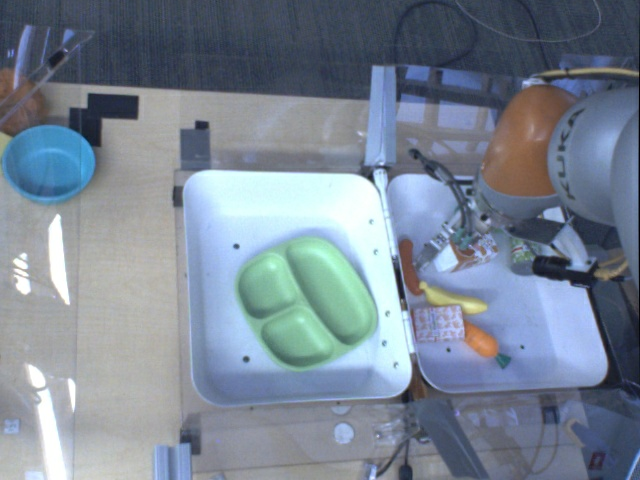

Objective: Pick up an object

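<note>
In the right bin (560, 353) lie a red sausage (408, 266), a yellow banana (453, 300), a red-and-white checked packet (438, 323) and an orange carrot (482, 343) with a green top. A small orange-and-white carton (472, 252) lies just under my wrist. My gripper (438, 249) reaches in from the right and hangs low over the bin's upper left part, between the sausage and the carton. Nothing shows between its tips.
The left bin (215, 218) holds a green divided plate (305, 300). A blue bowl (49, 162) stands on the bench at far left. A greenish item (522, 257) lies by the arm's black cable fitting (562, 266). A metal post (378, 118) rises behind the bins.
</note>
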You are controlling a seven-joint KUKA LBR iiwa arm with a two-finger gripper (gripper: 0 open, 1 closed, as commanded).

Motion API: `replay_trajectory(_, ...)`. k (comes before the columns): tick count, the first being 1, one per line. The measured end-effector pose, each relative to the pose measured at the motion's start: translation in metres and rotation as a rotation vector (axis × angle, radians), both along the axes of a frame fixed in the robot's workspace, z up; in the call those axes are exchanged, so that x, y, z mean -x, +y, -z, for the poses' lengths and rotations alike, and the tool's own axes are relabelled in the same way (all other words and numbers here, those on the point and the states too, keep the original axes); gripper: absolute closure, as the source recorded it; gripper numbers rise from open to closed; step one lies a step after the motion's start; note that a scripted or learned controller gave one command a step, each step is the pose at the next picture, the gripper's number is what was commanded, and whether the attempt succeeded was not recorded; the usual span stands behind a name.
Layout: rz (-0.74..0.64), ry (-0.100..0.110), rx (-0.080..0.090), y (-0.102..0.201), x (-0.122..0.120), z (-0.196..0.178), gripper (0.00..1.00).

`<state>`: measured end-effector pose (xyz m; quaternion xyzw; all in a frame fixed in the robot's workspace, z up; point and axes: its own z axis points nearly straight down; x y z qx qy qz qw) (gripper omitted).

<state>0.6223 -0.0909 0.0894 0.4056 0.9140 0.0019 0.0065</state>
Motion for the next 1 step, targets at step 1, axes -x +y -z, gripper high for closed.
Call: replay_trajectory(1,0.0,0.0,0.0,0.0,0.0,0.0,0.0)
